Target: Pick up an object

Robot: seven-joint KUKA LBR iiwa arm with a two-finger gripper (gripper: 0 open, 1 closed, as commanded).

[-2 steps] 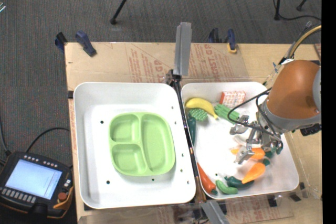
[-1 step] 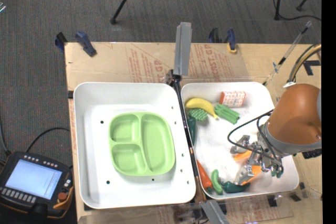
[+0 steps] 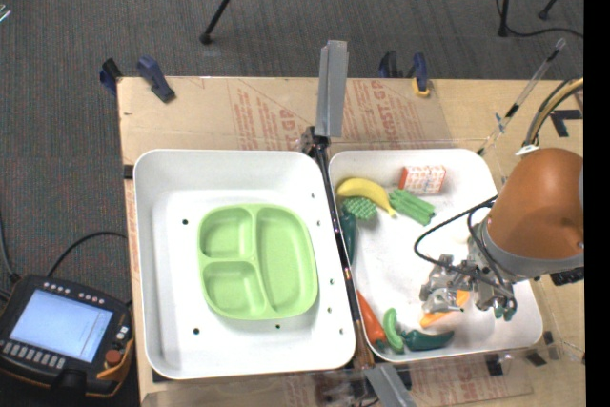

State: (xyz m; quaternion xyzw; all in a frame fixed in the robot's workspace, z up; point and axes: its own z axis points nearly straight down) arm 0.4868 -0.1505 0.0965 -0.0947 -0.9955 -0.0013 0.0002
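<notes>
Your tool [image 3: 456,286], the metal two-finger assembly under the orange-banded wrist, sits low in the right-hand shallow white bin [image 3: 477,169], toward its 5 o'clock corner; you cannot tell from this slant whether it is apart or together. A small orange wedge-shaped toy piece [image 3: 440,317] lies just at the tool's 6 o'clock, seemingly touching or nearly under it, with the dark green pepper-like toy [image 3: 422,336] just beyond at 7 o'clock. To do this grasp well, centre over the orange piece alone before you close, since the green toy crowds it and the bin wall is near. The yellow plastic banana [image 3: 366,193] lies well apart at 11 o'clock, and the light green divided plate [image 3: 257,262] is in the left bin at 9 o'clock.
</notes>
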